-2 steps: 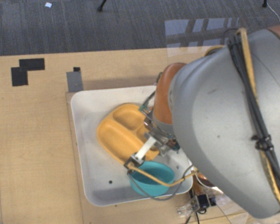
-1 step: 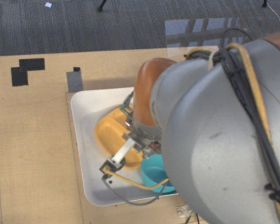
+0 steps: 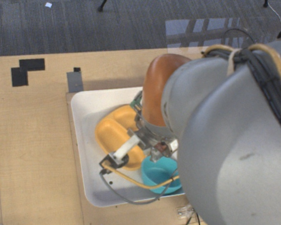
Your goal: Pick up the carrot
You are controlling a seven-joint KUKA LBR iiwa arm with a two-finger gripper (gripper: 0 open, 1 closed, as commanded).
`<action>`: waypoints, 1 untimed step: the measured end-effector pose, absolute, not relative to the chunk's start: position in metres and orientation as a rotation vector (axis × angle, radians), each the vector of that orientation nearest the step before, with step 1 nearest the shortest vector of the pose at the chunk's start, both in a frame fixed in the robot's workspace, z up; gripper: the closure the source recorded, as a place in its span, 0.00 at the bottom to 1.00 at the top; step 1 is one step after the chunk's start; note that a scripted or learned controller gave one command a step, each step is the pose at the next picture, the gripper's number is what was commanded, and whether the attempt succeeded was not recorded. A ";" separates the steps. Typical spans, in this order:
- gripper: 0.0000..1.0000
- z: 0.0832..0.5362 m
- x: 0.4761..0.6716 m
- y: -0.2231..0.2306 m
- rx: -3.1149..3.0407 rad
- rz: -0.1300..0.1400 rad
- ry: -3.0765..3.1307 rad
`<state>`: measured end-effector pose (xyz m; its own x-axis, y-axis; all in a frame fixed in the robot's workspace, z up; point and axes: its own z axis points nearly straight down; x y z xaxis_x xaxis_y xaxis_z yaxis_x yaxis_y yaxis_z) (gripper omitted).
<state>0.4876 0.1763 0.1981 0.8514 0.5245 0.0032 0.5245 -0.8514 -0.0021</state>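
Our end effector (image 3: 156,149) hangs low in the white bin (image 3: 86,155), just over the place where a yellow dish (image 3: 111,131) and a teal bowl (image 3: 157,176) meet. Whether it is apart or together we cannot tell. The carrot is hidden from us, probably beneath the arm (image 3: 228,140). We judge the risk to be closing on a dish rim instead, or shoving both dishes aside.

Yellow dish (image 3: 113,131), perhaps teal bowl (image 3: 159,172), in bin (image 3: 84,115)
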 end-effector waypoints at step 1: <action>1.00 0.174 0.487 0.194 -3.122 0.000 -0.327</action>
